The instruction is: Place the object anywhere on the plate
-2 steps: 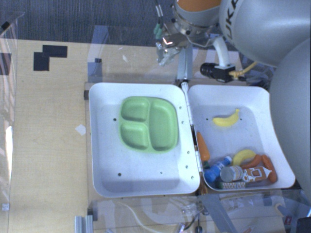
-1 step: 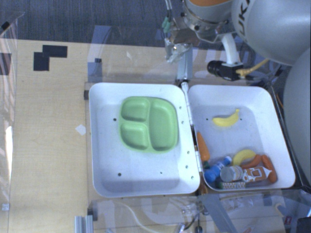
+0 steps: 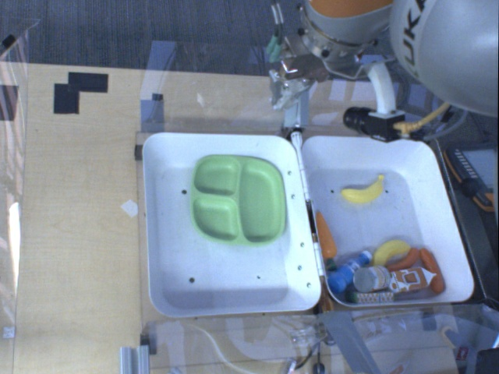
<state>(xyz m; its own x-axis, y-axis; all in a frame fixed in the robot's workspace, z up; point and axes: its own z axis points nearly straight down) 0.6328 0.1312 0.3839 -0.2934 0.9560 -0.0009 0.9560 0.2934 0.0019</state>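
Observation:
The green plate, divided into three compartments, lies in the left white bin. A yellow banana lies by itself in the far part of the right bin. My gripper hangs over the far end of the wall between the two bins, beyond the plate's far right corner and left of the banana. Its fingers look pressed together into one narrow tip with nothing between them.
At the right bin's near edge lie an orange carrot, a blue-capped bottle, a yellow lemon and a small orange pile. The arm's grey body looms over the far right.

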